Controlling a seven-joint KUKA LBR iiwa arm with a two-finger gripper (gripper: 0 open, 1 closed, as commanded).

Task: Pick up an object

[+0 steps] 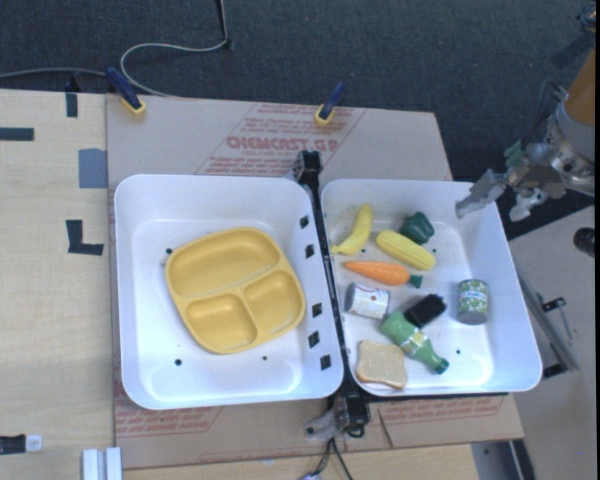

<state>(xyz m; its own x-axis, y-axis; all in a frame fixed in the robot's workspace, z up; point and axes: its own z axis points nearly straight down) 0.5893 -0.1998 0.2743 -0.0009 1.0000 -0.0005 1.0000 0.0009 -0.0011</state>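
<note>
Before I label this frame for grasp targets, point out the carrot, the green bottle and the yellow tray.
carrot (pixel 377 271), camera view, middle of its orange body.
green bottle (pixel 412 342), camera view, its green body, below the label.
yellow tray (pixel 225 264), camera view, floor of its largest compartment.

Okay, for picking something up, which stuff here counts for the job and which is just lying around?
For the job: gripper; right bin holding banana, corn, carrot, green pepper, can, green bottle, bread slice.

Lying about: left bin, yellow divided plate, two clamps, cable.
</note>
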